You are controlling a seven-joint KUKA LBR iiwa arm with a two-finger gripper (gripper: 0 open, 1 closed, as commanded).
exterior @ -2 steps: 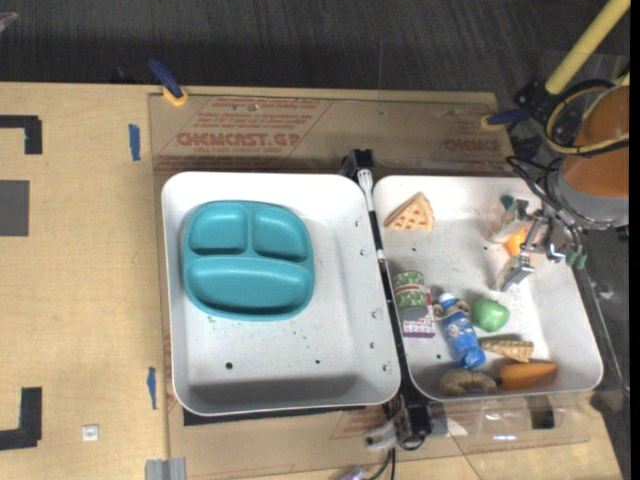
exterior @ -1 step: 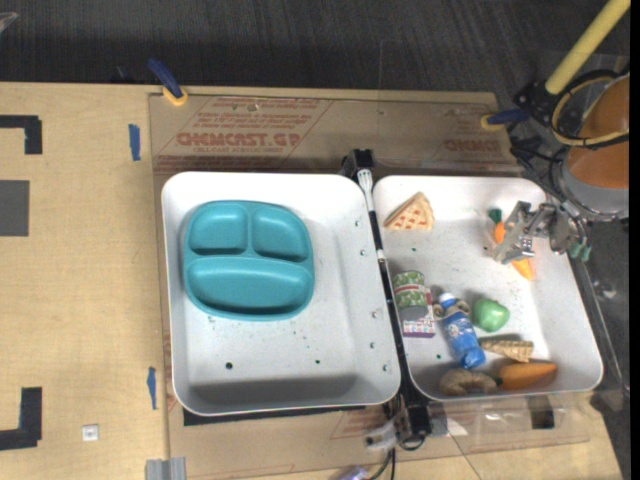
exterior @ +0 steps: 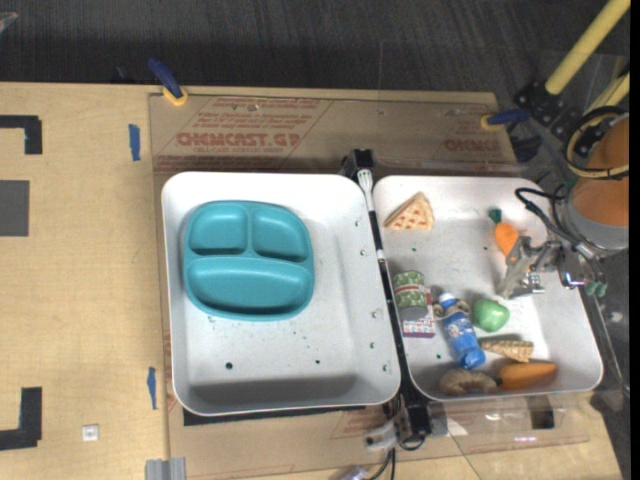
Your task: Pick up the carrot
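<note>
Your task has barely begun: the carrot [exterior: 507,234] lies loose in the right bin [exterior: 590,343], orange with a green top, not lifted. Your gripper [exterior: 524,273] hovers just beside the carrot, toward the near rim; its finger spread can't be made out.

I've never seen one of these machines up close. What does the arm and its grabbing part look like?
At the right edge, the arm shows a grey body with a broad orange band above the wrist, and dark cables loop around it. Its end effector is a small assembly of bare silvery metal with two thin fingers, reaching over the right white bin.
</note>
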